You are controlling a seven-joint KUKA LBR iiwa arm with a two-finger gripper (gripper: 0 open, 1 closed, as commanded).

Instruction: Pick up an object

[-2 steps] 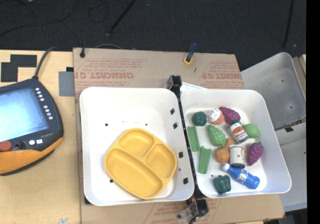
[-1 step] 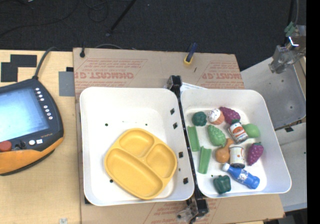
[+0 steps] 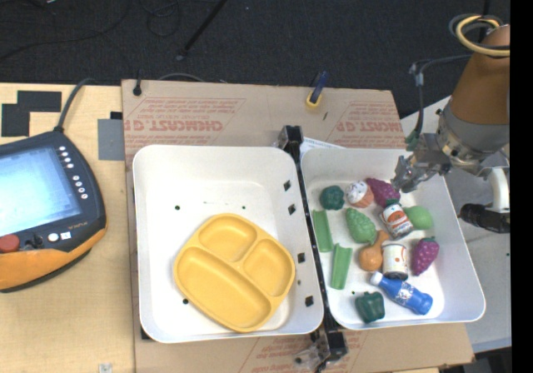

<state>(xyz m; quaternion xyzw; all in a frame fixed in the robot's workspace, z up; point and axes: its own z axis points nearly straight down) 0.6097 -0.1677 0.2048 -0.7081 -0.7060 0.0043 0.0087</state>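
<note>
The left shallow white bin (image 3: 166, 180) holds a yellow plastic divided tray (image 3: 235, 270), while the right white bin (image 3: 466, 280) carries a heap of small toy foods (image 3: 383, 238): green sticks, purple grapes, little cans, a blue bottle. The grey arm's gripper (image 3: 410, 171) hangs over that heap's upper edge, near a dark purple piece (image 3: 383, 191); whether it grips anything I cannot tell.

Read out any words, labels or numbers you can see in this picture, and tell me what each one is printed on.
Red print on the cardboard sheet under the bins: it sits upside down and is too blurred to read.
Labels on the small can and the cup: too small to read.
Screen of the handheld controller: washed out, unreadable.
</note>
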